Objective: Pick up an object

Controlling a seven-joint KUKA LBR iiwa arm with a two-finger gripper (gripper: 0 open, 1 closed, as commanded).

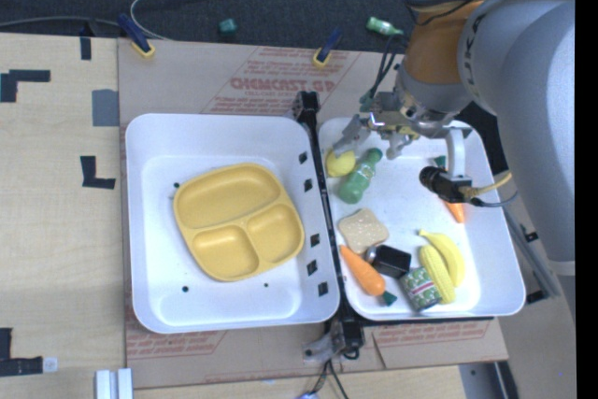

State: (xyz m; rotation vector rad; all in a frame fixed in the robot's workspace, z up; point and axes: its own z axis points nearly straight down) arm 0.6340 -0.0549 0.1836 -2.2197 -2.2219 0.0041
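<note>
My gripper (373, 139) hangs over the back left part of the right bin (486, 294), open, with its fingers (348, 135) spread wide. Just below it lies a green bottle (359, 178), its cap end pointing up towards the gap between the fingers; nothing is held. A yellow lemon (339, 164) sits against the bottle's left side. Further forward lie a slice of bread (363, 227), a carrot (363, 269), a small black block (391, 259), a green can (421, 289) and a banana (441, 263).
The left bin (149, 294) holds a yellow divided plate (238, 220). A black divider (316, 192) runs between the bins. A small orange piece (455, 211) lies by the right bin's right wall, under a black cable fitting (441, 181). The arm's grey body (523, 107) covers the right side.
</note>
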